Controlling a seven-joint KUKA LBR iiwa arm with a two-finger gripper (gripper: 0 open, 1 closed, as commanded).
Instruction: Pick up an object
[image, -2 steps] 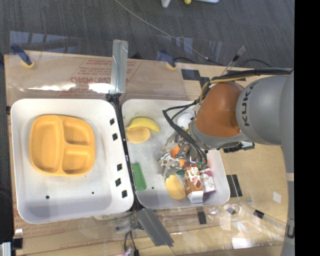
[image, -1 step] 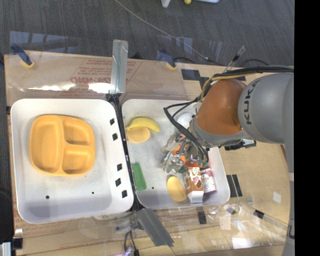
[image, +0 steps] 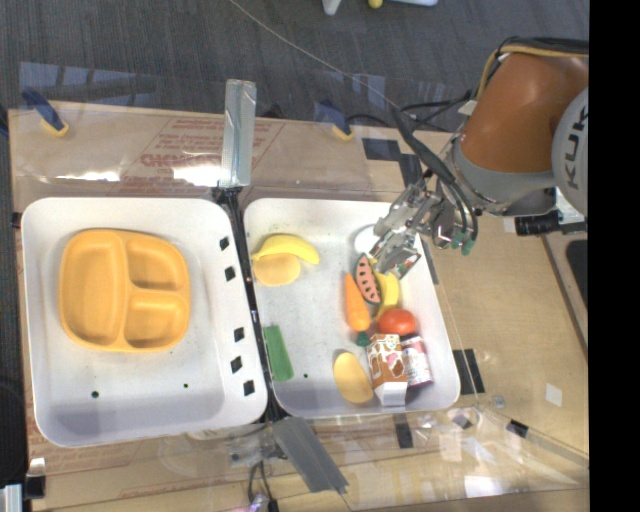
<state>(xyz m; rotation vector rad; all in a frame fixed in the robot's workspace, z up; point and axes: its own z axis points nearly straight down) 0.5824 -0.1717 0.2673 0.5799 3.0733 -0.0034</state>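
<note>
Gripper (image: 397, 250) finger state: can't tell. Watermelon slice (image: 367, 279) just below fingers: light, rigid, slick plastic; pinch across flat faces.

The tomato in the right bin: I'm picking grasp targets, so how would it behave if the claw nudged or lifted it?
The tomato looks round and glossy, so it may roll or slip. Wedged between the carrot and carton, it would probably jostle them.
</note>
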